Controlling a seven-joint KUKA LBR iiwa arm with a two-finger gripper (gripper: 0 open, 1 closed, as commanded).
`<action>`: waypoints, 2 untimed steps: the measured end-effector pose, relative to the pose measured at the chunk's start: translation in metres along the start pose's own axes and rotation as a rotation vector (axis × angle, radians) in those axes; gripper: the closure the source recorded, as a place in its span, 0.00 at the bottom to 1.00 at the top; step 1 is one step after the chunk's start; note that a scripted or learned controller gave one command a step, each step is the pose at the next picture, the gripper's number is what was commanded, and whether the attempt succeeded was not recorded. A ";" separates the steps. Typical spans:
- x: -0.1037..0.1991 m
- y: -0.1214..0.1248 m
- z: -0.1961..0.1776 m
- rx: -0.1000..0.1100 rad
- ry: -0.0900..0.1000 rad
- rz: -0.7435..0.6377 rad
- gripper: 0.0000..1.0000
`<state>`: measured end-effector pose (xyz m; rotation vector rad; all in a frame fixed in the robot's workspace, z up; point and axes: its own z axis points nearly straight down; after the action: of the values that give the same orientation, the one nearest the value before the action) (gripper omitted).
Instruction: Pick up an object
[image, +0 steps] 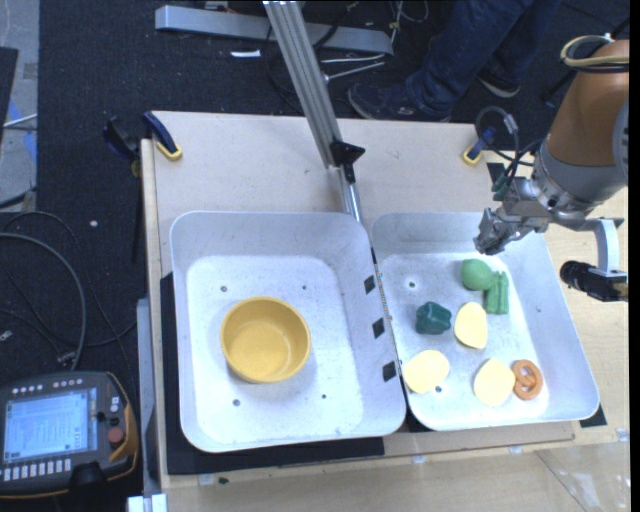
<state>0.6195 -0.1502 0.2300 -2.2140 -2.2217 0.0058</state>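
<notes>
**Gripper low over the far side of the right bin, above the green items**

Nearest you, at the lower left corner, sits a teach pendant (62, 428) with its grey screen lit. Moving up onto the bench (250, 170), the left bin (200, 240) holds a yellow bowl (265, 340), upright, towards its near left. In the right bin (560, 330), along the near edge, you have a pale yellow disc (427, 371), a second one (493, 382) and an orange pretzel-shaped piece (527, 379) touching that second disc on its right side. Just beyond them lie a dark green pepper-like object (432, 318) and a third yellow piece (471, 326), close beside each other. Farther back, a light green round item (477, 272) rests against a green ridged piece (497, 293). The gripper (492, 238) hangs just beyond that round item; you cannot tell from this angle how its end stands, and nothing shows in its grasp. Beyond the bins, a slanted metal pole (310, 95) rises from the bench.
</notes>
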 end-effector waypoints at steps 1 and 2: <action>0.000 0.000 0.000 0.000 0.000 0.000 0.00; 0.001 0.007 0.065 0.006 0.000 0.000 0.00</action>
<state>0.6263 -0.1488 0.1645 -2.2109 -2.2189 0.0118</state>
